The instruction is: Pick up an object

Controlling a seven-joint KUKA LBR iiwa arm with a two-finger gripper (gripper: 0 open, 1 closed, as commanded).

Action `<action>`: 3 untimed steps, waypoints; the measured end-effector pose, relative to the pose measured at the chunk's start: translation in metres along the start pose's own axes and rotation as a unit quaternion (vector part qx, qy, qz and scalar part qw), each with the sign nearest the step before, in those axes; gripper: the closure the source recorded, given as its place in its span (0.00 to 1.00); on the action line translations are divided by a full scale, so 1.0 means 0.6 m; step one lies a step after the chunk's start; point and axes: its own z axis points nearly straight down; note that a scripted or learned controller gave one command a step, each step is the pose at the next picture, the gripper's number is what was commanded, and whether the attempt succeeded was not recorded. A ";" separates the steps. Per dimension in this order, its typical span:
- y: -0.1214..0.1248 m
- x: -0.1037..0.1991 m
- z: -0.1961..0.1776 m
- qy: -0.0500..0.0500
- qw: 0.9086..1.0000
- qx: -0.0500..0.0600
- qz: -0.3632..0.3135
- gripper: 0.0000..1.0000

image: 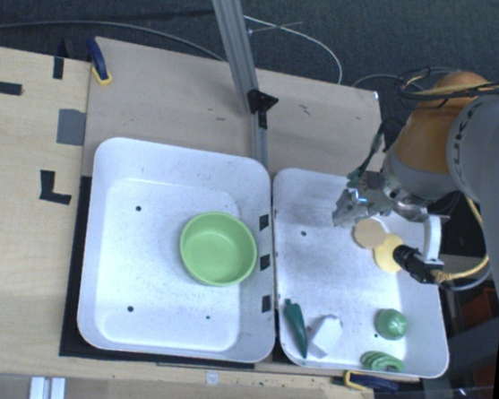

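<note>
My gripper (349,208) hangs over the far part of the right bin (315,256), just left of a tan round piece (370,232) and a yellow piece (388,254) that lie side by side. I see nothing held in it. Near that bin's front edge lie a dark green item (295,327), a white block (326,333), a green ball (390,323) and a flat green piece (381,361). A light green bowl (217,249) sits upright in the middle of the left bin (120,223).
A grey pole (241,48) slants across the bench behind the bins. The arm's orange band (429,135) and cables (458,265) overhang the right bin's far right side. A raised rim (267,241) separates the two bins.
</note>
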 end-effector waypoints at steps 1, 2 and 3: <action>0.012 0.002 -0.074 0.000 1.000 0.000 0.000 1.00; 0.013 0.002 -0.138 0.000 1.000 0.000 0.000 1.00; -0.023 0.082 -0.137 0.001 1.000 0.003 -0.002 1.00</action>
